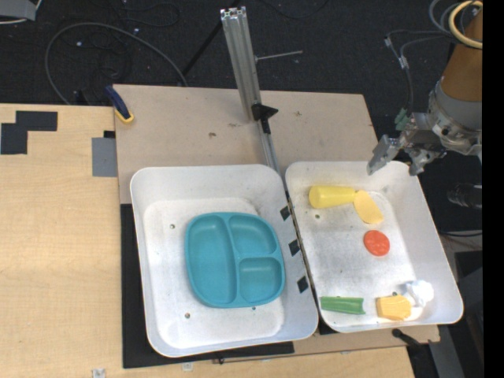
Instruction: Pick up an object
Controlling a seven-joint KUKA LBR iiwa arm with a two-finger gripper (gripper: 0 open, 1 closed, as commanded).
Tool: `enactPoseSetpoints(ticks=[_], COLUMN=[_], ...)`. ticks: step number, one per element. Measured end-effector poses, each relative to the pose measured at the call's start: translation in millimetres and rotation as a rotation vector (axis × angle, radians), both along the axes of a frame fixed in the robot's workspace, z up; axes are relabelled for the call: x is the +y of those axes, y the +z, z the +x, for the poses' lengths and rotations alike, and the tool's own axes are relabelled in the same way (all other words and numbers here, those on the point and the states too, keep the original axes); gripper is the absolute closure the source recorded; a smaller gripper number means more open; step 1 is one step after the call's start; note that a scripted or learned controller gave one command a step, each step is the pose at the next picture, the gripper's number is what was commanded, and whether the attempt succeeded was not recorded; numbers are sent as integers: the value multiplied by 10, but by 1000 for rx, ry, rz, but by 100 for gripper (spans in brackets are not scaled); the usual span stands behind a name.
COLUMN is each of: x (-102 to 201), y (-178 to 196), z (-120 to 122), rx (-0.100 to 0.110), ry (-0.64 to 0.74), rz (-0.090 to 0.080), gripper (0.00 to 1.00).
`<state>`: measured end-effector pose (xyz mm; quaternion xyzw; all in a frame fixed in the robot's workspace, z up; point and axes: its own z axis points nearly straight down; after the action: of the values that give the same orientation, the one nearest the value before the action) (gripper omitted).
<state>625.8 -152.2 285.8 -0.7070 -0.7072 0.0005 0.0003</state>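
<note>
While the gripper (pixel 398 155) hangs over the far right corner of the right bin (pixel 441 246), its two fingers stand spread apart with nothing between them. Below it in that bin lie a yellow bottle-shaped object (pixel 331 196), touching a paler yellow piece (pixel 368 208), then an orange-red round object (pixel 377 243) nearer the middle. Along the near edge sit a green block (pixel 342 305), a yellow block (pixel 393 308) and a white object (pixel 420 293). A teal divided plate (pixel 234 258) rests in the left bin (pixel 157 211).
</note>
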Motion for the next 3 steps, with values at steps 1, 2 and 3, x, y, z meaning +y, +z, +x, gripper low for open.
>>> enactPoseSetpoints(ticks=[1, 2, 3], x=[-75, -77, -116], y=[-560, -1014, -1648], z=[-71, -136, -132], rx=[6, 6, 7], ry=[-1, -1, -1], rz=[1, 1, 2], gripper=[0, 0, 0])
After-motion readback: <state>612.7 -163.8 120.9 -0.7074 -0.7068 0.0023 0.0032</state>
